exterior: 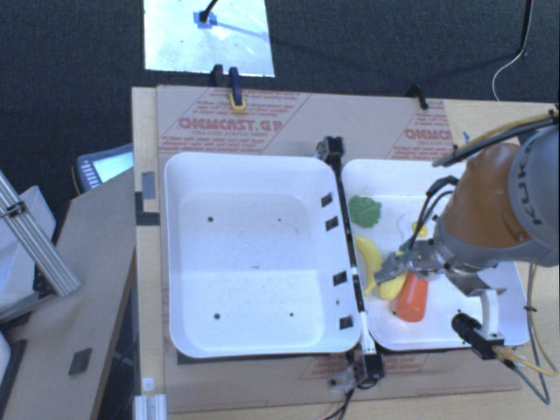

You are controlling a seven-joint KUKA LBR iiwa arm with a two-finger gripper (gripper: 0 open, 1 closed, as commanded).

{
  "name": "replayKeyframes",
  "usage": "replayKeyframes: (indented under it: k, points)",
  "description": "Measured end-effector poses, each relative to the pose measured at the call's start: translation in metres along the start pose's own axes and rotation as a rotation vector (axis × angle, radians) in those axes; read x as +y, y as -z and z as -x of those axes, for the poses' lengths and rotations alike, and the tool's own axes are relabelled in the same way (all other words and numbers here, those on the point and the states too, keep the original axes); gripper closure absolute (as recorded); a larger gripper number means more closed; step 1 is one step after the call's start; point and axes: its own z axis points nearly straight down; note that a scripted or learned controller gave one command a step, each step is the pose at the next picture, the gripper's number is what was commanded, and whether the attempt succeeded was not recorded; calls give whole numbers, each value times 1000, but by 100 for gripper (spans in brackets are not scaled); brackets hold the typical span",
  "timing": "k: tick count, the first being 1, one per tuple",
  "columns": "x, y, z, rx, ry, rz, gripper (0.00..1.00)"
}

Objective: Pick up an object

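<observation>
Gripper (404, 268) low in right bin (490, 339), right of centre frame — finger state impossible to tell. Crowded against the bin's left wall: smooth yellow banana (367, 254), glossy orange carrot (412, 297), bumpy green vegetable (365, 210). Left bin (188, 178) — wide open floor.

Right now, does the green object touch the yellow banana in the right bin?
Apart. The camera view shows the green object higher in the right bin, with a strip of white floor between it and the yellow banana.

Robotics lab: bench (289, 116) with twin white bins (254, 169), cables (512, 64).
</observation>
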Motion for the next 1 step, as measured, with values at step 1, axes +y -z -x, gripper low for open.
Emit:
replayKeyframes:
  k: [1]
  points:
    - [0, 11, 0, 3, -1, -1, 100]
